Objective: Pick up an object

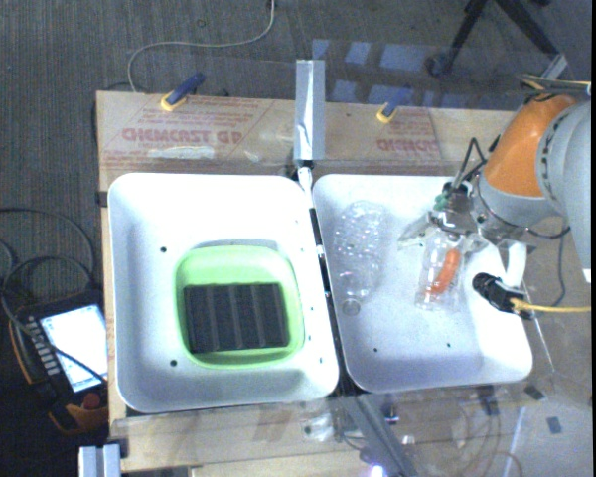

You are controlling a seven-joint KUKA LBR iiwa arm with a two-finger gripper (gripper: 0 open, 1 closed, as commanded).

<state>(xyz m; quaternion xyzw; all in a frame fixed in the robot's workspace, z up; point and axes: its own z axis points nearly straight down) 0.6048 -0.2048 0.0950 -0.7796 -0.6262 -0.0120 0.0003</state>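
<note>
The tabletop (119, 137) carried two white bins side by side, and this arrangement made sense for my task: things to pick stayed inside low walls, where they could not roll away from me. In the left bin (139, 217) a green tray (240, 266) with dark slots lay flat near the middle, well apart from my arm. In the right bin (497, 356) a clear plastic bottle (358, 241) lay on its side close to the wall between the bins. Further right, a clear packet with something orange inside (439, 274) lay on the floor of the bin.

I reached in from the right, and my claw (455, 217) hung just above the upper end of that packet, so I judged the packet was the thing I aimed for. My wrist and its cables covered the tips, so I could not tell if the claw was released or clenched, or if it touched the packet at all. Nothing was visibly lifted; the packet seemed to rest in the bin.
</note>
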